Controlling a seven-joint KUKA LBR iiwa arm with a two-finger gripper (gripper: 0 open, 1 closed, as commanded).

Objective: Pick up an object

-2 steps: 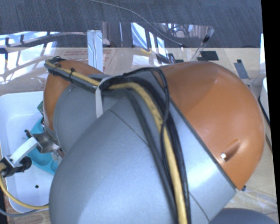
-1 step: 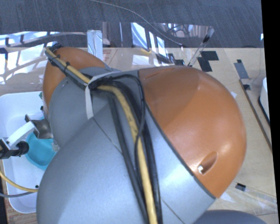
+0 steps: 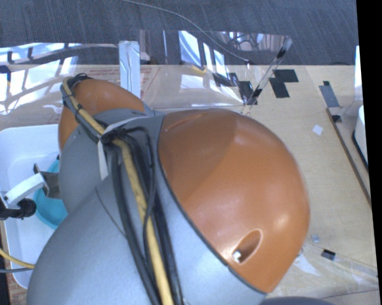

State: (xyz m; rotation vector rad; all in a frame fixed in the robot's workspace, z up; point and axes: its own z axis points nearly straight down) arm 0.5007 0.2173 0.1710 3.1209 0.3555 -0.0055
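**Turquoise object lies under the gripper, mostly hidden by the arm**

The grey and orange arm point(image 3: 183, 215) covers most of the view and reaches over the left white bin point(image 3: 6, 146). Inside this bin lies a turquoise object point(image 3: 49, 211), and only its rounded left edge can be seen past the arm. It is just below the visible part of the gripper point(image 3: 50, 184), and the two seem very close, but I cannot tell if they are touching. I also cannot tell if the gripper is open or closed, or if it holds something, because the arm hides it.

From the small visible part, I judge that the object is light, with a smooth surface that may be a little slippery. Its full shape is hidden, so the best place for holding is uncertain. A grasp across its narrowest part, near the middle, seems safest.
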